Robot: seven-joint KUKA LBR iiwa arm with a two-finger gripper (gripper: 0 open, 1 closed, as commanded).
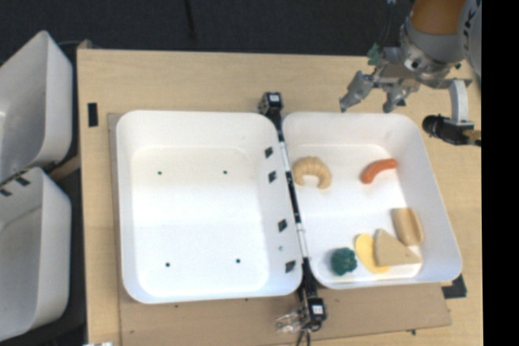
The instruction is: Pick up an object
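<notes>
A grey arm with a glossy orange band is reaching in over a pale wooden worktop [195,65], its gripper [371,96] hanging above the far rim of the right bin [434,174] with its two slim metal fingers [353,93] spread apart and gripping nothing. Below the fingers, inside that smooth white plastic bin, a curved tan croissant [312,171] with a ridged surface is lying nearest the divider, while a small bent orange sausage-shaped piece [379,169] is sitting almost straight beneath the fingers, well apart from them. Farther from the fingers, toward the near wall, a rounded tan bread roll [407,225] is resting just beside a pale wedge-shaped slice [394,249], which is overlapping a flat yellow disc [366,249]; a knobbly dark-green lump [343,260], like broccoli, is touching the disc on the side away from the roll. The left bin [195,207], a shallow tray with rounded corners, is lying well off to the side of the fingers, joined to its neighbour along a seam lined with small black clips [283,194].
</notes>
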